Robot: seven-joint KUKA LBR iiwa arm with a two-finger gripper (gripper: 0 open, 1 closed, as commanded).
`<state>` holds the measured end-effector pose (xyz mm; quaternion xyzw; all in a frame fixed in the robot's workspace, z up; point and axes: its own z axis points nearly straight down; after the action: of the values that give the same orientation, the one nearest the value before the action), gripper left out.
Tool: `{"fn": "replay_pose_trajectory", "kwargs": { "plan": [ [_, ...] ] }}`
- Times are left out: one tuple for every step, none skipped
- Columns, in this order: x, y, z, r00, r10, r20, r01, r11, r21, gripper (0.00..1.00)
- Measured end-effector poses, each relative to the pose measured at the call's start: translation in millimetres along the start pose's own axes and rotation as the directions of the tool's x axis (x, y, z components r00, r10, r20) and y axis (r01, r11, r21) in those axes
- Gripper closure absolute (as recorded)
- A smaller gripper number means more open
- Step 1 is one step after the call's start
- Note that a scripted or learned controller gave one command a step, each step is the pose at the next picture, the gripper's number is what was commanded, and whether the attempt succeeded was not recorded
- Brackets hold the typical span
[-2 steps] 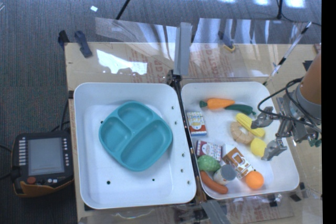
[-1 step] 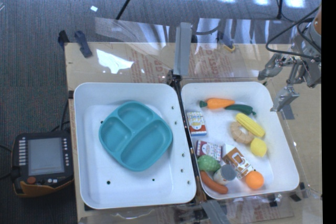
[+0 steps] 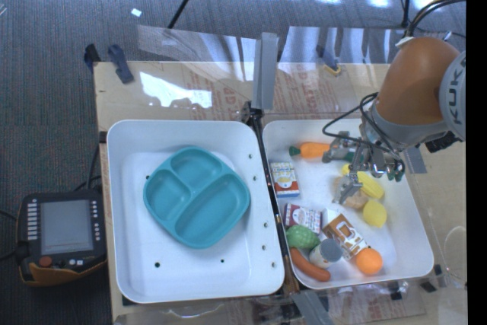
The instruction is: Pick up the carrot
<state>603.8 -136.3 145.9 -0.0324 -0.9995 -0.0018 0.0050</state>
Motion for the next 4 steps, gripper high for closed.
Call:
{"fn": "replay_pose_trajectory", "kwargs": {
  "plan": [
    [-33.5, -28.1, 59.4, 0.865, 0.503, 0.009, -0.503, 0.865, -0.002, 0.0],
    [-29.8, 25.5, 57.5, 0.739, 0.673, 0.014, -0.673, 0.739, 0.001, 0.0],
    [-33.4, 38.5, 58.3, 0.532, 0.846, 0.008, -0.846, 0.532, -0.006, 0.0],
    [-38.3, 35.0, 58.3, 0.212, 0.977, 0.006, -0.977, 0.212, -0.007, 0.0]
  ]
}}
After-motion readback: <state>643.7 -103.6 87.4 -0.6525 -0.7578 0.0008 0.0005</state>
